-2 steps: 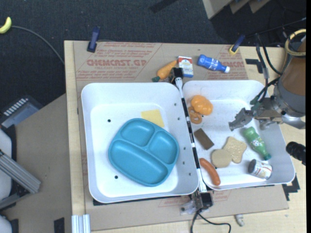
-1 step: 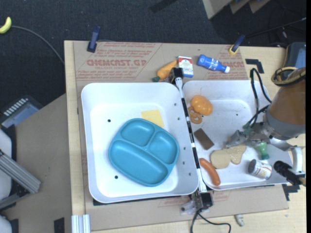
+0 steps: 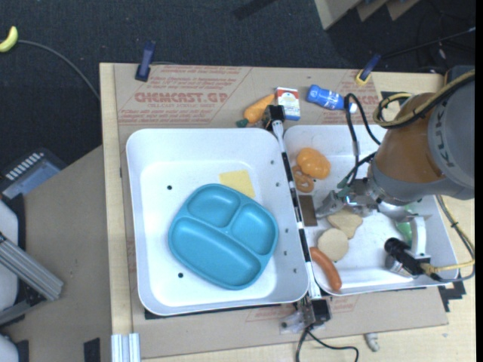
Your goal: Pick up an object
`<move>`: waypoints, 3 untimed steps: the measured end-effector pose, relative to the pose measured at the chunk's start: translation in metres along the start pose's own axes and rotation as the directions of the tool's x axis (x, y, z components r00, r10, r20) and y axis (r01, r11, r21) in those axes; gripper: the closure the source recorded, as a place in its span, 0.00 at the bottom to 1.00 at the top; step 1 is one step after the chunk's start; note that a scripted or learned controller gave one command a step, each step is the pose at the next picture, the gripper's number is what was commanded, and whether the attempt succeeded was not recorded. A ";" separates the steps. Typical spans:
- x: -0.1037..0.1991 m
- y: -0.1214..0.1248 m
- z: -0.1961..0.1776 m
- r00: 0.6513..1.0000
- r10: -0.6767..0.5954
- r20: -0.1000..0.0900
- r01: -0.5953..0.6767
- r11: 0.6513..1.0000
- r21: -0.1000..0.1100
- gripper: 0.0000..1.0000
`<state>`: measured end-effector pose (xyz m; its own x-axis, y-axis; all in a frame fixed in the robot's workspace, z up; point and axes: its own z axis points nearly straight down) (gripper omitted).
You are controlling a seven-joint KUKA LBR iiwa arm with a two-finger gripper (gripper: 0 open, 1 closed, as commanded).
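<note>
My gripper hangs low over the middle of the right bin, under the orange-banded wrist. Just below it lie a pale beige flat piece and a round cream piece. An orange lumpy food item and a small brown one lie above-left of the gripper near the bin's left wall. A red-orange sausage rests at the front left corner. A green and white object shows partly beneath the arm. Nothing is visibly held between the fingers.
The left bin holds a blue divided plate and a yellow cheese slice. Behind the bins on the bench lie an orange carrot-like piece, a small white and red carton and a blue can.
</note>
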<state>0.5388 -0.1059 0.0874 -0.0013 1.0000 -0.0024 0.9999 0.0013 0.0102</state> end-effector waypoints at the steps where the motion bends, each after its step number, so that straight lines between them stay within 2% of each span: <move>1: -0.015 -0.012 0.003 1.000 0.002 -0.003 -0.002 1.000 0.012 0.00; 2: 0.001 0.046 0.003 1.000 0.000 -0.003 0.000 1.000 0.009 0.00; 3: 0.000 0.046 -0.007 1.000 0.001 -0.001 -0.001 1.000 0.007 1.00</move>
<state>0.5852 -0.1054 0.0949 -0.0006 1.0000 -0.0011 1.0000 0.0007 0.0033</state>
